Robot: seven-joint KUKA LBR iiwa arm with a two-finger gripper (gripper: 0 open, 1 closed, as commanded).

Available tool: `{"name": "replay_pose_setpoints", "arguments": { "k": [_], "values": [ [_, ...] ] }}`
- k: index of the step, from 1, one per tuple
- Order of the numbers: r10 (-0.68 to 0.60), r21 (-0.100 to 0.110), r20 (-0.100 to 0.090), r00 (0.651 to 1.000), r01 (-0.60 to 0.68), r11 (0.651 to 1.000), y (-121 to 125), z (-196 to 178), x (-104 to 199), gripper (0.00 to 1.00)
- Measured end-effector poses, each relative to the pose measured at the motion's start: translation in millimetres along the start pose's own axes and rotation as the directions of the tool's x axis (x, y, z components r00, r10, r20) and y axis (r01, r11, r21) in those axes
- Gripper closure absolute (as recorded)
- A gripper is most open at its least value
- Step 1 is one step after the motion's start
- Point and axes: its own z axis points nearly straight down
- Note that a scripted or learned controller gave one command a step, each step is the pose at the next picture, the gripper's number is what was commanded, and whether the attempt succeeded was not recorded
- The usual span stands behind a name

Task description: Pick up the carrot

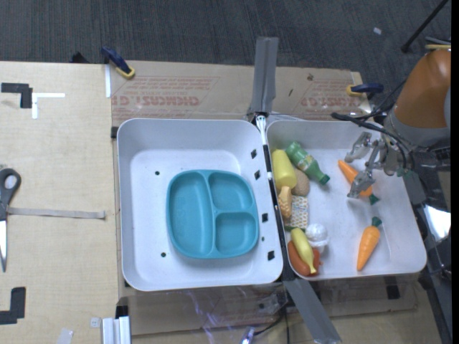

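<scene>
The gripper (364, 169) is hanging over the far right part of the right bin (401, 264), and its fingers are closing around a carrot (353, 178), which is lying tilted between them with its orange body poking out toward the bin's middle. A second carrot (368, 243) is resting nearer the front of the same bin, well apart from the gripper. Along that bin's left wall, a green bottle (308, 163), a yellow piece (282, 168) and other toy foods are crowding together. A teal divided plate (213, 213) is sitting in the left bin (136, 156).
</scene>
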Motion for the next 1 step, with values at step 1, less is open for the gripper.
{"name": "replay_pose_setpoints", "arguments": {
  "k": [1],
  "values": [
    [-0.004, 0.0, 0.006, 1.0, 0.004, 1.0, 2.2, -11.1, -2.0, 1.0]
  ]
}}
